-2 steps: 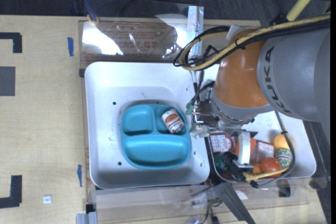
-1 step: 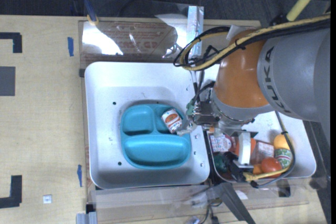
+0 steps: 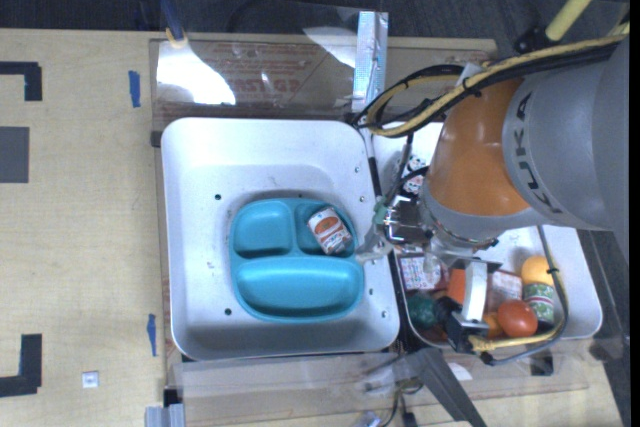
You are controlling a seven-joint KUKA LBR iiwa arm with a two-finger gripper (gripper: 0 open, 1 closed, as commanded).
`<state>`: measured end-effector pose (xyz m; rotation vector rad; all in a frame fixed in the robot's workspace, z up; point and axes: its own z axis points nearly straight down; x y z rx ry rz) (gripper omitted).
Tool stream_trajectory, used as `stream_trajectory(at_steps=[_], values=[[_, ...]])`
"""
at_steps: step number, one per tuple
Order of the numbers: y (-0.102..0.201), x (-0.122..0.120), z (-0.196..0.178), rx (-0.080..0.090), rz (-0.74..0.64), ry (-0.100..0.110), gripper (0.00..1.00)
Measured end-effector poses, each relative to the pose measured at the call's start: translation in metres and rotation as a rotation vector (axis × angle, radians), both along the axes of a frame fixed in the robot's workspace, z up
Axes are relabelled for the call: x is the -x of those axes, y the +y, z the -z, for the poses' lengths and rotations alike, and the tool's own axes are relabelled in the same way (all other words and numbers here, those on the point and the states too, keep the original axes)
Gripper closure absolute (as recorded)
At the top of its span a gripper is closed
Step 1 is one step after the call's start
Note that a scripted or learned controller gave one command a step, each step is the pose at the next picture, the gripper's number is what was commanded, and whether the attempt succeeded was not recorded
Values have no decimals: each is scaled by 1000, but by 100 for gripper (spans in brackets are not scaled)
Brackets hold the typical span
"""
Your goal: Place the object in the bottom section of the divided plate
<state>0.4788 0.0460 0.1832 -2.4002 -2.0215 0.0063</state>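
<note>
Your small can (image 3: 330, 231) lies in the divided plate's (image 3: 297, 287) upper right section, left of the claw (image 3: 400, 233); I cannot tell the claw's state.

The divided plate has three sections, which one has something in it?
The upper right section of the blue divided plate: a small can lies there. The other two hold nothing.

Small can (image 3: 329, 231) lying tilted in blue divided plate's (image 3: 296, 287) upper-right section.
</note>
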Motion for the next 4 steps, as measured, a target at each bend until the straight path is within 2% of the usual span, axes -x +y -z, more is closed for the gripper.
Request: stream_trajectory(at_steps=[1,2,3,4], values=[[0,-1,-10,-1,1,-3,100],[44,-27,0,2,379,-3,100],[44,-27,0,2,380,-3,0],[91,-74,-23,1,218,-6,0]])
